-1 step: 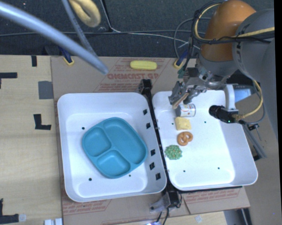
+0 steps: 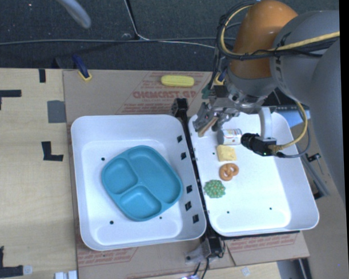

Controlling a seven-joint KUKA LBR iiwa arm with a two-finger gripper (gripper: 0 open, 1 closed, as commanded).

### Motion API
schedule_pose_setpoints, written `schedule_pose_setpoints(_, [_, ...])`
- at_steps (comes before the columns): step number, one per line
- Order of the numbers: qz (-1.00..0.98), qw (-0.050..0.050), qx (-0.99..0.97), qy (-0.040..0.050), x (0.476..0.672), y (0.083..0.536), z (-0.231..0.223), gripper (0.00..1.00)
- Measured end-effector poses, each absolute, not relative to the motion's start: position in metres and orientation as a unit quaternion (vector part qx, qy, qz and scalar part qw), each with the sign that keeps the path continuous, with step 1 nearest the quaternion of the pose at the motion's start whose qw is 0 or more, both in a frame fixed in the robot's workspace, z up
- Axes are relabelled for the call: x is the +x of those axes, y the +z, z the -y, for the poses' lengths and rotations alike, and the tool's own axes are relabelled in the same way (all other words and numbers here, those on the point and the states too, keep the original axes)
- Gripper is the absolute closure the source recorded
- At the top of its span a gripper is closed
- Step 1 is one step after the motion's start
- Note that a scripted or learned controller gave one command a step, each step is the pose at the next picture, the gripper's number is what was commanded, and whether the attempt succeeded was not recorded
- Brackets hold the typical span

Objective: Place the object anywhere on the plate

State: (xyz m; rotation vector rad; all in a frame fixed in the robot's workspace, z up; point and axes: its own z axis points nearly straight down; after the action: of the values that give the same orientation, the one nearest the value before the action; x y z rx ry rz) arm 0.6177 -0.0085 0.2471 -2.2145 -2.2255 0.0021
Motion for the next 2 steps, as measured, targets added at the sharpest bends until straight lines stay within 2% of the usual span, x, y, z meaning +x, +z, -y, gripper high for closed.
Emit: schedule_pose_setpoints(2, [0.709, 0.002, -0.705, 0.0012, 0.592, 0.218, -0.102, 1.0])
